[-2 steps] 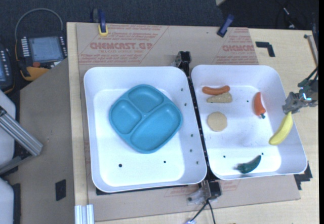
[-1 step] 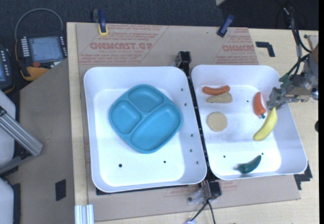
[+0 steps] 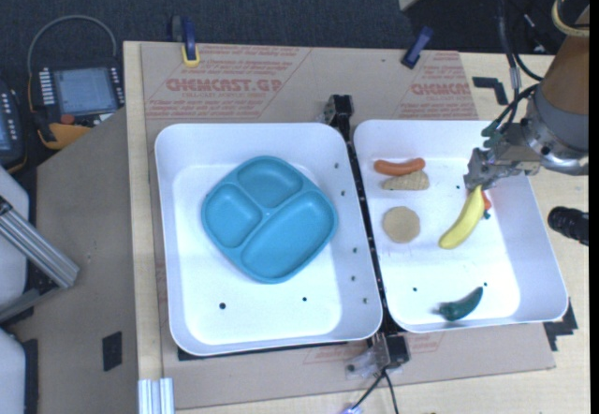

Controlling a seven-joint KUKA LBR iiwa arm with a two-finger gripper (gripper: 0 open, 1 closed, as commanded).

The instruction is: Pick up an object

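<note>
Gripper hovering at the far tip of the banana in the right bin

Going left to right: a blue divided plate (image 3: 270,217) is lying in the left bin (image 3: 187,309); the right bin (image 3: 533,262) is holding a sausage (image 3: 400,165), a tan bun piece (image 3: 405,183), a round cookie (image 3: 401,224), a green pepper (image 3: 462,304) near the front, and the banana (image 3: 464,218) lying on a slant. The gripper (image 3: 487,176) is sitting over its far end — I cannot tell its opening. The banana is probably a light, stiff, smooth toy — gripping across its thicker middle seems safest, since the curved tips may slip out.
</note>
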